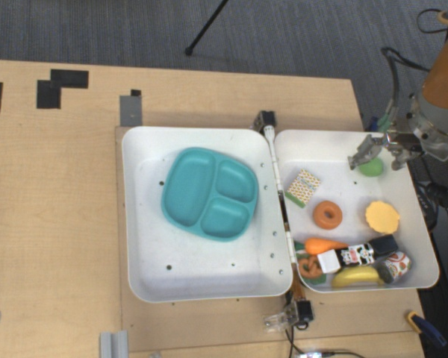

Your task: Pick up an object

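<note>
Green round thing (372, 168) sits at top of right bin (425, 233), still on bin floor. Gripper (378, 154) right over it, jaws spread apart, one each side. Nothing grabbed or lifted yet. Closing and lifting left to do.

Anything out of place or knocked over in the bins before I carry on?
Nothing spilled or damaged. The teal divided plate sits askew in the left bin. In the right bin, several toys are heaped in the near corner, with the yellow banana against the rim.
</note>
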`<state>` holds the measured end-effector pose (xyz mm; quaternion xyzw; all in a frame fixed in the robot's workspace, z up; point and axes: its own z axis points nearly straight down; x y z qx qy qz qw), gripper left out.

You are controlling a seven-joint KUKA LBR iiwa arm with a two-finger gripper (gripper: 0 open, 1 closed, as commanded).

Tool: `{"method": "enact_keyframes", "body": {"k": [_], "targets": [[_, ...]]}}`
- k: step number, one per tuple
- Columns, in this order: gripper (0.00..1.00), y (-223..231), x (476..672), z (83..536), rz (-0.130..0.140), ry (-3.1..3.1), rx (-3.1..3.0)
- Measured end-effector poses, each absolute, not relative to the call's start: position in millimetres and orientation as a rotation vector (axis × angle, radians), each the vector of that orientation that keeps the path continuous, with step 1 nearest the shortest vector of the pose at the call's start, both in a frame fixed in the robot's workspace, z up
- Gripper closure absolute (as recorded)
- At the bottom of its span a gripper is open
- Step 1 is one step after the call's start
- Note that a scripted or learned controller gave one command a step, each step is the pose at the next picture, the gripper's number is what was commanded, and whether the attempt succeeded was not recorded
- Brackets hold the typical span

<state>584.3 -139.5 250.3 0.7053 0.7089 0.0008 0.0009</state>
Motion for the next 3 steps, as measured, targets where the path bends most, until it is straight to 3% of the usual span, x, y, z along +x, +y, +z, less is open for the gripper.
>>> {"method": "enact_keyframes", "body": {"k": [1, 2, 3], "targets": [[0.00, -98.9, 525.2, 131.0, 0.000, 2.225, 2.221], [0.00, -85.9, 659.6, 85.7, 0.007, 2.225, 2.213], [0.00, -105.4, 600.5, 87.1, 0.006, 2.220, 2.215]]}}
